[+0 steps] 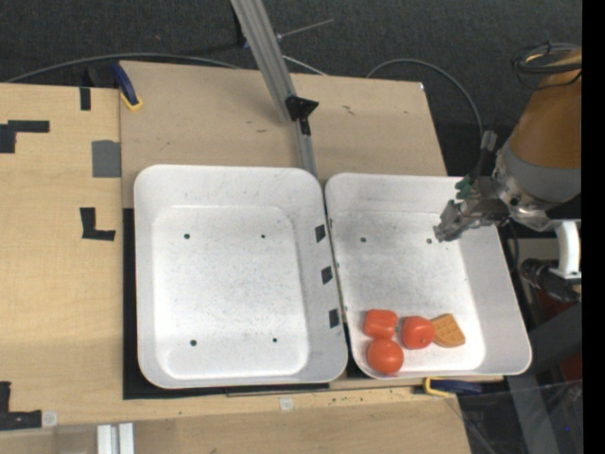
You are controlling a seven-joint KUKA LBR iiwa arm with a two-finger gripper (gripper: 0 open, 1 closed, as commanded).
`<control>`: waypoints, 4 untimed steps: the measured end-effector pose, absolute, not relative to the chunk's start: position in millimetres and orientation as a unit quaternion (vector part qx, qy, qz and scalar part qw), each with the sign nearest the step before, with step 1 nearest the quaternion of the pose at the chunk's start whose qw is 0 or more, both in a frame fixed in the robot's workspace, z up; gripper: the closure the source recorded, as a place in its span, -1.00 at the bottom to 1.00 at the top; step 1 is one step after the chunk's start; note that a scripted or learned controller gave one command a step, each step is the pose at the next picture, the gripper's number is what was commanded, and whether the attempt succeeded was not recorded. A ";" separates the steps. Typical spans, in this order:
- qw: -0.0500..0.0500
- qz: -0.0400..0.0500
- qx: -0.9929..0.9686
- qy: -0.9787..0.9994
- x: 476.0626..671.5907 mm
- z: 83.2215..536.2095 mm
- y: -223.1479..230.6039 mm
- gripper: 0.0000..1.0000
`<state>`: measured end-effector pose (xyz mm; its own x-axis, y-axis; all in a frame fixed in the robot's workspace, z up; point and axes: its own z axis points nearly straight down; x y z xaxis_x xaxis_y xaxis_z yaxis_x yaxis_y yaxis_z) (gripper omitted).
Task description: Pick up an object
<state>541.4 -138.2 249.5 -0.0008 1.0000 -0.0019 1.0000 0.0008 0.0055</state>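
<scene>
While gripper [448,229] hovers, red objects [381,323] lie well apart.

A pale wooden bench [236,112] stands on dark grey carpet [425,17] (black cables [416,64] trail across it), with black tape marks [90,223] near its left edge.

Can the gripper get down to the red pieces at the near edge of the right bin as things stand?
Probably yes: the gripper sits over the same right bin, nothing lies between it and the red pieces; the tan piece crowds one side.
</scene>
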 end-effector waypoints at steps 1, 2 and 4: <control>0.000 0.000 0.705 0.709 569.3 239.1 -98.9 1.00; -0.001 0.000 0.705 0.709 582.2 235.0 -48.7 1.00; 0.000 0.000 0.705 0.709 637.1 214.3 47.2 1.00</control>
<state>637.1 47.2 214.3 -0.0062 1.0000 0.0006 1.0000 0.0062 0.0003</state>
